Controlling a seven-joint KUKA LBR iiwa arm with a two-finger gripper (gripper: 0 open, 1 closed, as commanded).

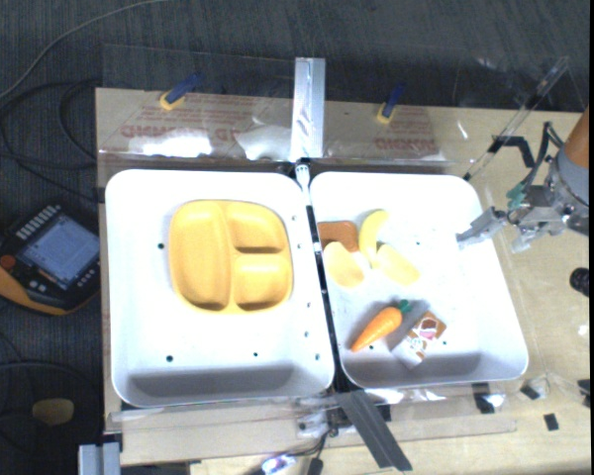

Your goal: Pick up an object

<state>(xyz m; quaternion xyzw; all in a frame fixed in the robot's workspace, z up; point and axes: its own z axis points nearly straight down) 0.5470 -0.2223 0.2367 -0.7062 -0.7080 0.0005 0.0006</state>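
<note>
Hand (478, 230) at 3 o'clock over the right bin's (495, 295) rim, grip state unclear, carrot (376, 328) toward 6 o'clock inside that bin, yellow tray (230, 255) in left bin (139, 295)

I am looking down at a robotics lab bench: two white bins (218, 364) sit on a plywood board (119, 107) taped with plastic sheeting. A teach pendant (42, 260) lies on dark carpet (40, 28), cables (40, 67) trail nearby, and toy food fills one bin.
</note>
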